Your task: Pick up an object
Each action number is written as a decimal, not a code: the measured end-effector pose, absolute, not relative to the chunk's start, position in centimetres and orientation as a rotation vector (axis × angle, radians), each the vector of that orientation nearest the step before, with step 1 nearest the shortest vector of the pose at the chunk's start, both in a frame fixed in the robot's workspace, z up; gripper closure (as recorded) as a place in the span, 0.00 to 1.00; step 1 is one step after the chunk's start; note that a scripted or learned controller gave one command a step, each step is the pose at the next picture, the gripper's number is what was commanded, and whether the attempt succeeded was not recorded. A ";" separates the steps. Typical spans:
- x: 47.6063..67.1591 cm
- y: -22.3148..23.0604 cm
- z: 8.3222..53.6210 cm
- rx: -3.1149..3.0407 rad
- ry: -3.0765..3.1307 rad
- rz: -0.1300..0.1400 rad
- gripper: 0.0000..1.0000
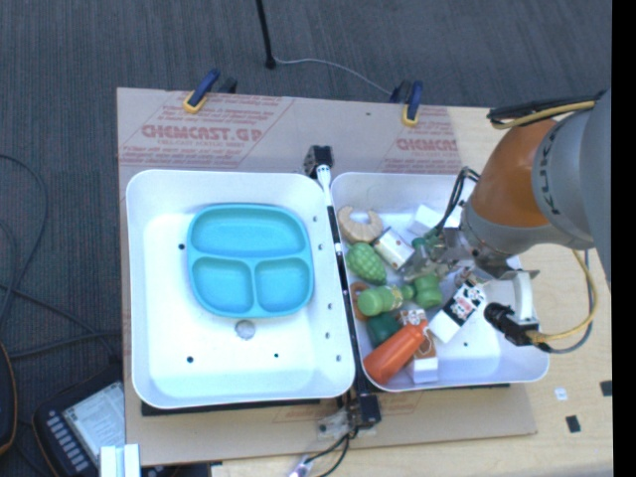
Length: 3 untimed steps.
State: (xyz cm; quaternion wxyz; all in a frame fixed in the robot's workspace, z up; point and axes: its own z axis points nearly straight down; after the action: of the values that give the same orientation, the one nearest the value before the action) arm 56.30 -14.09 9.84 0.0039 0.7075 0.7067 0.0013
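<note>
Tool [434,256] hangs low in the right bin [517,371] among crowded toys; whether it grips anything, I cannot tell. Nearest lie the green pieces [383,296], with an orange carrot [395,351] beside. Best to centre on one piece, avoiding neighbours.

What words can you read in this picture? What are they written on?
"CHEMCAST GP" in red, on the brown board under the bins, at the upper left.
The same red print on that board at the upper right, partly cut off by the right bin, reads about "CHEMCAST".
Black marks on a small white tag by the arm: too small to read.
</note>
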 end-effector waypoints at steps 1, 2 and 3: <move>53.7 -6.0 18.4 2.220 2.224 -0.001 1.00; 53.8 -6.0 19.4 2.220 2.225 -0.001 1.00; 53.8 -6.0 20.3 2.220 2.225 -0.002 1.00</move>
State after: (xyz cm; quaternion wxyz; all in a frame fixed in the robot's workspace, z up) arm 53.79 -5.98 20.30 -0.0008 0.7062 0.7080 -0.0005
